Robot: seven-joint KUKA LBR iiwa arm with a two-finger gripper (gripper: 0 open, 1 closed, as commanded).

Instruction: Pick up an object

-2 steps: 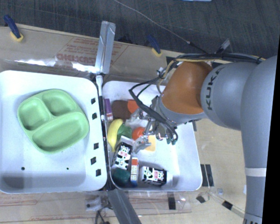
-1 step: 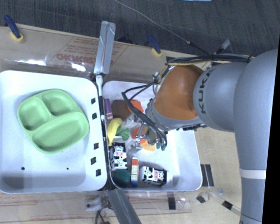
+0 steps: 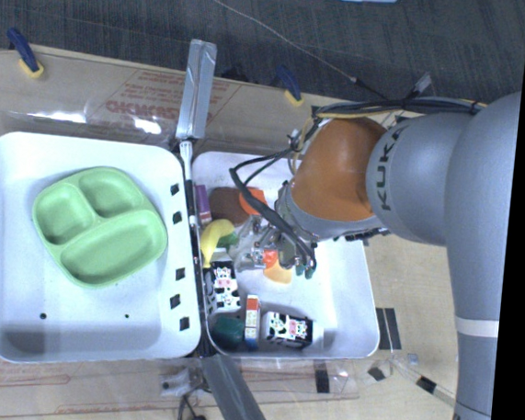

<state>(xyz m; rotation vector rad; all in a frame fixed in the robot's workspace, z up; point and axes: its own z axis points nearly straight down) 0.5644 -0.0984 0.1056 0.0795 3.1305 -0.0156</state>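
I can't tell how the fingers point(image 3: 272, 252) stand; they hang low over the right bin's point(image 3: 352, 292) middle, just above an orange piece point(image 3: 279, 272). Looks like the reaching-down step. Next, they'd need to close squarely on it.

divided plate point(image 3: 100, 224) in left bin point(image 3: 12, 319), small items clustered in right bin point(image 3: 355, 306)

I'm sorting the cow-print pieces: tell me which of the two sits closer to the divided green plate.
The upright cow-print piece, by the right bin's left wall. The other cow-print piece lies flat nearer that bin's front edge, farther from the green plate.
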